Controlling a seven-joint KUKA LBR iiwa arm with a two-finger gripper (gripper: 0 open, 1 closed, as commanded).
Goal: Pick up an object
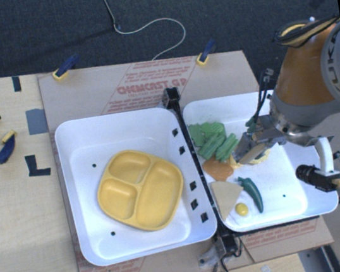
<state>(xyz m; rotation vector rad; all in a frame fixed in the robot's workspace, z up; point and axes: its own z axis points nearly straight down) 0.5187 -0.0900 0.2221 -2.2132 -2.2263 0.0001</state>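
End effector (pixel 251 149) low in right bin (pixel 296 205).
Finger state unreadable; beside green leafy item (pixel 212 139), orange piece (pixel 219 169).

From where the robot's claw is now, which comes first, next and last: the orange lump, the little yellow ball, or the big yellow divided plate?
Measured from the gripper in the right bin:
1. Orange lump, just to its left in the same bin.
2. Little yellow ball, lower down near that bin's front edge.
3. Yellow divided plate, across the divider in the left bin.
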